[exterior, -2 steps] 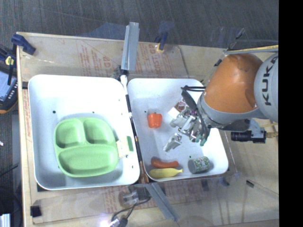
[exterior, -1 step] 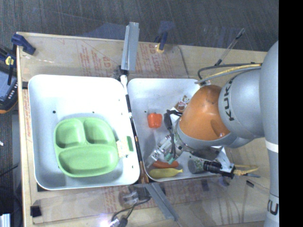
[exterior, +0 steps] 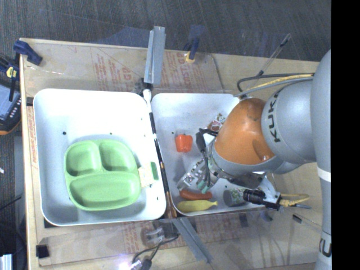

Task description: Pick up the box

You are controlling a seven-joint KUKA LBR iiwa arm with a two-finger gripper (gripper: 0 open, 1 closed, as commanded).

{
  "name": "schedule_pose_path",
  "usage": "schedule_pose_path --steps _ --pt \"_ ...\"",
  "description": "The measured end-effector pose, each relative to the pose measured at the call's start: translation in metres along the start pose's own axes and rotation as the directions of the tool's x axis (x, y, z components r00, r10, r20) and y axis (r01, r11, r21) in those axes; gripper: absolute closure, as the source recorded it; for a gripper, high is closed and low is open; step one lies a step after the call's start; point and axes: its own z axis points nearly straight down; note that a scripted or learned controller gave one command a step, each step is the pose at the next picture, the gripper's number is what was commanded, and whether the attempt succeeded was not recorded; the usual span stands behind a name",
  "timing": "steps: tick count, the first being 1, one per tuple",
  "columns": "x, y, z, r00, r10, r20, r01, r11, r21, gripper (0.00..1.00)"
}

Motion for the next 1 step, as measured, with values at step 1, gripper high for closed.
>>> schedule_pose_path --steps 1 --pt "0.0232 0.0348 -0.0892 0.946 -0.324 0.005 0.324 0.946 -0.004 1.0"
